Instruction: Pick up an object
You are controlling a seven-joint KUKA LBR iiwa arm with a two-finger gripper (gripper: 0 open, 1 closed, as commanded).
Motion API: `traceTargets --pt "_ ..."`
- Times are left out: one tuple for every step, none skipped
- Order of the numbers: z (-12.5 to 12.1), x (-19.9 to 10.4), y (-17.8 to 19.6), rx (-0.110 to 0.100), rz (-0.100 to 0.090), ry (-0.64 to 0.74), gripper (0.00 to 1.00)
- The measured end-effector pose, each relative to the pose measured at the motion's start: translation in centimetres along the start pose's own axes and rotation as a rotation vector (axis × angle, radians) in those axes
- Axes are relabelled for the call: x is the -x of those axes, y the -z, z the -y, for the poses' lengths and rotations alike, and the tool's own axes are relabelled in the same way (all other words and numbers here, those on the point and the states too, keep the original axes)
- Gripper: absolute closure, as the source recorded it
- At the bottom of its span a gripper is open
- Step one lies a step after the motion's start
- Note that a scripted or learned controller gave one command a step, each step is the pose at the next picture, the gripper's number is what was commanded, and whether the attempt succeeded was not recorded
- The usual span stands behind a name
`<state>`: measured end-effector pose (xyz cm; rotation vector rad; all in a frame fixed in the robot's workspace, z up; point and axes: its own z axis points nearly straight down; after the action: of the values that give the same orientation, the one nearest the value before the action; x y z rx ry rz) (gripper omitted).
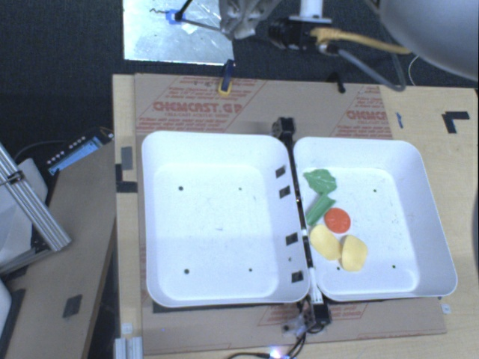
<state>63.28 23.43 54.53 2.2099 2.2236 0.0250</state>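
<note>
1. Two white bins are set side by side on a tan bench point(82, 223): the left bin point(217, 144), the right bin point(426, 200)
2. "CHEMCAST GP" is printed in red on the brown sheet point(198, 103) beneath
3. In the right bin's left part are clustered a green piece point(320, 179), an orange disc point(337, 220) and two yellow pieces point(354, 253)
4. The gripper point(241, 10) is seen at the top of the frame over a silver plate point(161, 21), well apart from them; its state cannot be told

Bright, even overhead lighting, white bins point(217, 223) nearly washed out with faint soft shadows along their inner walls, strong glare on a metallic sheet point(176, 21) at top, large grey arm point(426, 13) out of focus at upper right, overall image slightly soft and grainy
</note>
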Motion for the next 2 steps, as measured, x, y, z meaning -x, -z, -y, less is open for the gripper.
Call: traceTargets --pt "-3.0 6.6 -1.7 -0.014 0.008 -0.012 1.0" --pt "-2.6 16.7 -1.7 -0.014 0.011 -0.015 1.0"
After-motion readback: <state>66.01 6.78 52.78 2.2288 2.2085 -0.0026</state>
